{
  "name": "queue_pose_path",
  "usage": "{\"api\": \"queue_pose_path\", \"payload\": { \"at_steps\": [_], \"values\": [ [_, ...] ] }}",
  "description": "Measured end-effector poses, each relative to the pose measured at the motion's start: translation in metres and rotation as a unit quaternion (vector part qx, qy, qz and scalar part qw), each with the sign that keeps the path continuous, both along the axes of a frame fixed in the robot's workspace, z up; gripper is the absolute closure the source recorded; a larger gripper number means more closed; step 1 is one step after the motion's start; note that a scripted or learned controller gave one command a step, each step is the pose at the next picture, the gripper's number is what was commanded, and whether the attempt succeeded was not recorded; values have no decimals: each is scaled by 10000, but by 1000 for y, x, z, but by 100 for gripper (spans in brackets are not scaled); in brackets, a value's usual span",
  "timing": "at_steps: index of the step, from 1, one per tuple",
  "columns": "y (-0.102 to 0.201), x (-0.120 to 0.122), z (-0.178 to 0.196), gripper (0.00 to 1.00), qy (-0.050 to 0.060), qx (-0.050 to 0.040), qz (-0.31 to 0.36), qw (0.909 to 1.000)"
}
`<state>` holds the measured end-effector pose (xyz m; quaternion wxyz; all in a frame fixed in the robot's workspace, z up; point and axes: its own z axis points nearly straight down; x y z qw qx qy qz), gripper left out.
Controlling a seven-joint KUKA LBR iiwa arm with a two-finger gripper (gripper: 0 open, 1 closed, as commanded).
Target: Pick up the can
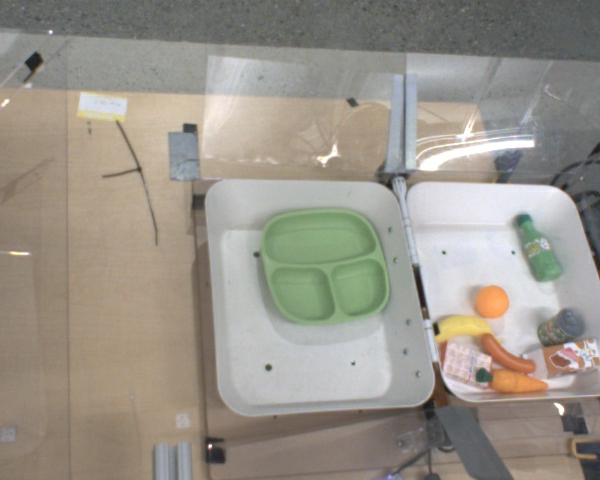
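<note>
Right bin [480, 190] is crowded at its near right corner: can [562, 326] touches a red carton [572, 357]; I might snag that instead.

The small dark-green metal can with a grey lid [561, 327] lies in the right-hand shallow white bin [450, 230], near its right wall and toward the front. It appears tilted, lid end up and to the right, touching the red-and-white carton [572, 356] just in front.
</note>
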<state>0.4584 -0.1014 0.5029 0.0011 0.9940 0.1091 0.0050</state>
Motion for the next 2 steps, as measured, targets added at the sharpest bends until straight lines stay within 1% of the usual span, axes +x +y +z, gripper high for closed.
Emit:
{"api": "queue_pose_path", "payload": {
  "at_steps": [1,2],
  "values": [
    [-41,0,39,100,13,-4,-44,10000],
    [-119,-1,39,100,19,-10,-77,10000]
  ]
}}
